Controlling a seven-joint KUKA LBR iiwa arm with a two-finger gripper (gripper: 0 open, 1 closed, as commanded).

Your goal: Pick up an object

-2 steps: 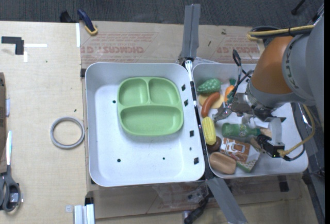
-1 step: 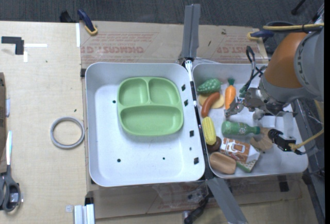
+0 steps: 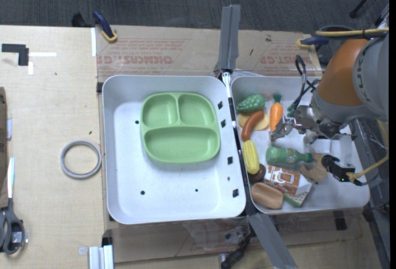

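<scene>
Camera view looks down at a slant on two white bins set side by side on the bench. At the centre of the frame the left bin holds a green divided plate, lying flat in its upper half.

At the right of the frame the right bin carries a crowd of toy foods. Along its left wall, from top to bottom, lie a green leafy piece, a red sausage with a pale yellow piece just beside it, a yellow corn cob and a brown bun at the lower corner. An orange carrot stands nearer the bin's middle, a green bottle lies on its side below it, and a printed carton rests under the bottle.

The arm comes in from the right edge, its orange band above the bin's upper right part. The gripper hangs over the middle of the right bin, just right of the carrot's lower end and just above the green bottle. Whether its fingers are parted or closed cannot be told, and nothing is seen between them.

On the bench at the far left lie a grey ring and, at the lower left edge, scissors.
</scene>
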